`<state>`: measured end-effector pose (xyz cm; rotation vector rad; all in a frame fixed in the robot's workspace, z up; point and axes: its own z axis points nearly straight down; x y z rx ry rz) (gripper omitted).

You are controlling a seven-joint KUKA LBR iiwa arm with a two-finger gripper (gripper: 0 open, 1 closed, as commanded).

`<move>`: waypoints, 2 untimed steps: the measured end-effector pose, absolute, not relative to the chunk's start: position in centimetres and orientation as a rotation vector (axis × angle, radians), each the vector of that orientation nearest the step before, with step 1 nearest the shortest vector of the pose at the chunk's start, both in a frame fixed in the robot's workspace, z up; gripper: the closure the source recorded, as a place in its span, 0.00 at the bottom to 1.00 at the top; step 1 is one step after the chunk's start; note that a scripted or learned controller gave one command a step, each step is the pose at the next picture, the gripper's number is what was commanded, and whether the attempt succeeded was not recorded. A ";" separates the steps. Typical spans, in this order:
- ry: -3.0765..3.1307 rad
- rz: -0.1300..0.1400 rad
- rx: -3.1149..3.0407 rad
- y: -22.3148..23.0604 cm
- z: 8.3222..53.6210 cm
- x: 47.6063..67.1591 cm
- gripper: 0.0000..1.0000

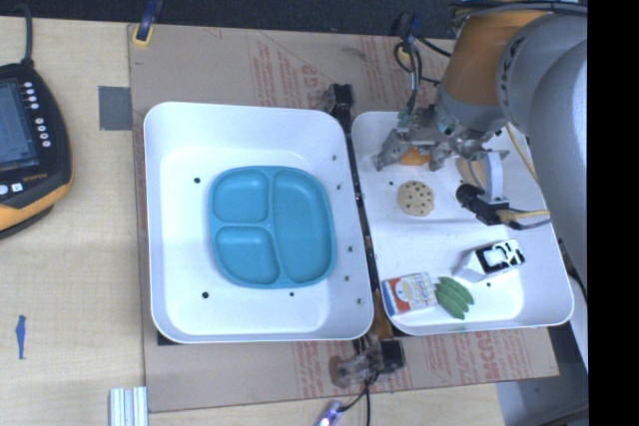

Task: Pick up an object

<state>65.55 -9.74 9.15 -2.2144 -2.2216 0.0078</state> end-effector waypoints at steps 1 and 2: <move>-2.224 0.002 -2.219 -13.7 9.8 65.6 0.00; -2.224 0.007 -2.215 -11.9 9.1 62.1 0.00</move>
